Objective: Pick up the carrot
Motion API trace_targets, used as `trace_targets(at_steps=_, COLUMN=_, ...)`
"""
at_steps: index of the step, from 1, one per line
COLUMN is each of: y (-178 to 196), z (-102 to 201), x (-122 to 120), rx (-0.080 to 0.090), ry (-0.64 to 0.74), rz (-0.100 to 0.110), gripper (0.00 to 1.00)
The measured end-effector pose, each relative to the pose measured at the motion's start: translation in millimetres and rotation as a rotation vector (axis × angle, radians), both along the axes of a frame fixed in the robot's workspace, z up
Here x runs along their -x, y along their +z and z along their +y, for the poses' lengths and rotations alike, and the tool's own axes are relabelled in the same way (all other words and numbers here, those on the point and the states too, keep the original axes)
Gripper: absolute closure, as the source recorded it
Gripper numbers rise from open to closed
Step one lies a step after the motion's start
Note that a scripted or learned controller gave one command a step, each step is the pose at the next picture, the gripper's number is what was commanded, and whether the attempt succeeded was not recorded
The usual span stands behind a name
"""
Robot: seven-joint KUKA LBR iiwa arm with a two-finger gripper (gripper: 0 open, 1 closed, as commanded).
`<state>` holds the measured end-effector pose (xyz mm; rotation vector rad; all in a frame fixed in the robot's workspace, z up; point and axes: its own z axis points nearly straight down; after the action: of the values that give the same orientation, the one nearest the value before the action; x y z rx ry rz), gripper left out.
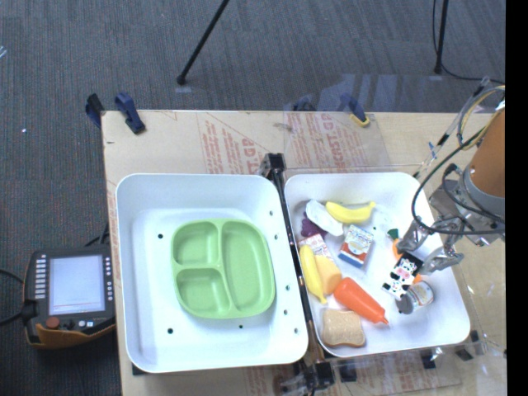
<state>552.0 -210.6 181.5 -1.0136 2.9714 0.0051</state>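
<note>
The orange carrot point(360, 299) lies in the right bin point(445, 324), near its front, pointing toward the lower right. It rests between a yellow item point(313, 272) on its left and a slice of bread point(342, 327) in front. My gripper point(431, 252) hangs over the right side of the same bin, up and to the right of the carrot and apart from it. Its fingers point(415, 240) stand open with nothing between them. A small black-and-white cow-patterned carton point(403, 274) lies just below the gripper.
The right bin also holds a banana point(350, 212), a small milk carton point(357, 246), a purple piece point(312, 226) and a can point(417, 294). A green divided plate point(223, 268) sits in the left bin point(140, 221). A tablet-like pendant point(73, 291) lies left of the bench.
</note>
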Motion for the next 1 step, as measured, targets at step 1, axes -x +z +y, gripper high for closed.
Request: trace_targets(at_steps=1, y=-87.6, z=3.0, x=21.7, rx=-0.003, ry=0.401, rz=0.0, gripper=1.0)
